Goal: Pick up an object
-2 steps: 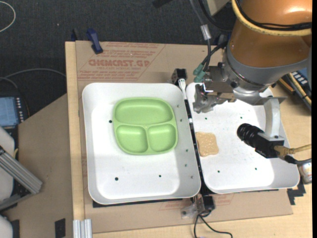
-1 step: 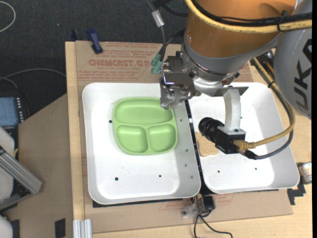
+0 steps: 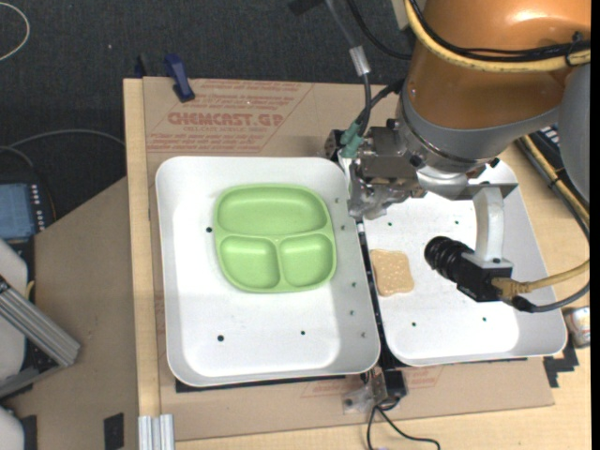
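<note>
A green divided plate with three compartments lies in the left bin. A small tan square piece, like a slice of bread, lies flat in the right bin close to its left wall. My gripper hangs over the far left corner of the right bin, just beyond the tan piece and beside the wall between the two bins. The wrist and the big orange and grey arm above it hide the back of the right bin. Nothing shows in the gripper's grasp.
Both white bins sit side by side on a brown cardboard sheet. A blue clip holds the sheet's far left corner. Cables trail along the right side of the right bin.
</note>
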